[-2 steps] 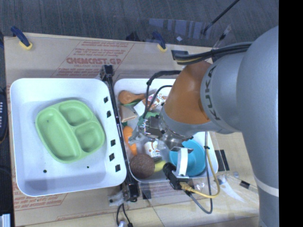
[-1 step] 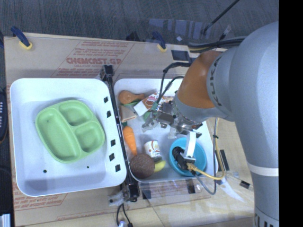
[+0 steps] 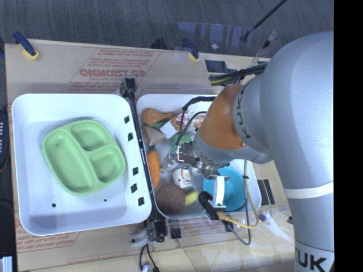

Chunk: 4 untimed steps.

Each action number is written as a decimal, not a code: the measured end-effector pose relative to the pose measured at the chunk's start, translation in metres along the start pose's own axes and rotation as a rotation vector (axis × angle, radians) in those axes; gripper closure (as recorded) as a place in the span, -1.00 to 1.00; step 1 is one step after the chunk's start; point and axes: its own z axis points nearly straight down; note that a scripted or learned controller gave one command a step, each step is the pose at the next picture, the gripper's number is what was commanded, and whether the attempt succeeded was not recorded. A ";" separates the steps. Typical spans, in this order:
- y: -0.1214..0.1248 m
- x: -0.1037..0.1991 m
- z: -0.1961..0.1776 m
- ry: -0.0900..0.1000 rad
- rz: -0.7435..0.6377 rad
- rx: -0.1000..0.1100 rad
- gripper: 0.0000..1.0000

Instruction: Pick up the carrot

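An orange carrot (image 3: 153, 168) lies lengthwise along the left wall of the right bin (image 3: 144, 103), just above a brown round object (image 3: 171, 199). My gripper (image 3: 180, 154) hangs low in the middle of that bin, a short way right of the carrot and apart from it. The wrist and the orange band (image 3: 221, 123) cover most of the gripper.
The left bin (image 3: 34, 109) holds a green divided plate (image 3: 84, 155). Crowding the right bin are a tan wooden piece (image 3: 154, 117), a small can (image 3: 182, 178), a yellow item (image 3: 191, 197) and a blue cup (image 3: 226, 190). A cable (image 3: 238, 222) trails over the front edge.
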 end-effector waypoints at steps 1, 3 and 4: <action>0.062 0.013 -0.002 0.000 0.103 0.002 -1.00; 0.001 0.088 -0.100 0.003 0.120 0.008 -1.00; 0.001 0.087 -0.100 0.003 0.121 0.008 -1.00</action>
